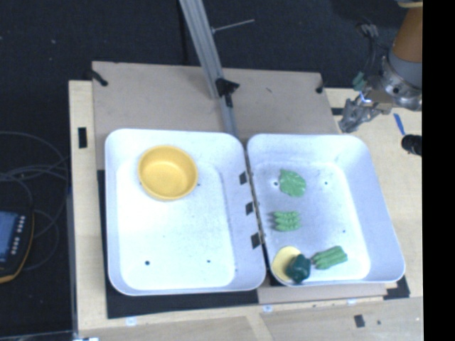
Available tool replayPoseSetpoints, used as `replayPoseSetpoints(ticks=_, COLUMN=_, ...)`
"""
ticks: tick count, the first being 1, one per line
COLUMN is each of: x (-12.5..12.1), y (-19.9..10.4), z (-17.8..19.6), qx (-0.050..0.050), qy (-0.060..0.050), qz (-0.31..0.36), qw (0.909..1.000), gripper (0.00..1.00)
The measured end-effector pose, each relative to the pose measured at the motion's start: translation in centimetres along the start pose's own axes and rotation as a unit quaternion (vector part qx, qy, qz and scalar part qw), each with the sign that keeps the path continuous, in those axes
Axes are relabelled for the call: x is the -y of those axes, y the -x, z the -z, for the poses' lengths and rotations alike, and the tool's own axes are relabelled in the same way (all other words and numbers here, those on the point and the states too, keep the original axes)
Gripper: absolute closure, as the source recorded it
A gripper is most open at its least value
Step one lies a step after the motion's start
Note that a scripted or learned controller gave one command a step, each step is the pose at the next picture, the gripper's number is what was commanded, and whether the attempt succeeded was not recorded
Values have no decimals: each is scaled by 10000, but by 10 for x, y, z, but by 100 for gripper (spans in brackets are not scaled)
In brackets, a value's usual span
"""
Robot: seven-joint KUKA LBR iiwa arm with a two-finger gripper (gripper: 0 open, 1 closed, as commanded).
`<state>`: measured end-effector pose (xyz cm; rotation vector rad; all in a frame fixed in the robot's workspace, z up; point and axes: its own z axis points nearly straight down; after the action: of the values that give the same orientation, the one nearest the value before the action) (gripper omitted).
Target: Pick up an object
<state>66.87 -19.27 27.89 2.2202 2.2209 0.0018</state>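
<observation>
1. Currently up over the table [284, 91], jaws just past the far right corner of the right bin [334, 204], outside its rim.
2. Jaws state: cannot tell, too small and blurred; nothing seen held.
3. Grey arm [407, 41] with orange band directly above and right of the jaws, coming in from the right edge.
4. Nearest task thing to the jaws: green leafy piece [292, 183], below and left of them, lying in the far part of the right bin.
5. Further below the jaws and left: second green piece [286, 221], lying flat, just beside the bin's left wall, apart from the leafy one.
6. Well below the jaws, slightly left: third green piece [329, 257], near the bin's near edge.
7. Touching or just beside that piece, on its left: dark teal object [299, 267], resting on a small yellow dish [283, 260] in the near left corner of the right bin.
8. Far left of the jaws and lower: left bin [170, 240], with a yellow bowl [168, 172] upright in its far left part.
9. All bin items well apart from the jaws.
</observation>
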Motion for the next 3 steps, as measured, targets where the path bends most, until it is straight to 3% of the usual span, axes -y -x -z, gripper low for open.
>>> replayPoseSetpoints(ticks=2, x=20, y=-109, z=-24, qx=-1, qy=-10, qz=12, qw=10000, gripper=100)
replayPoseSetpoints(ticks=3, x=32, y=-157, z=-17, qx=-7, qy=-1, qz=14, qw=10000, gripper=100)
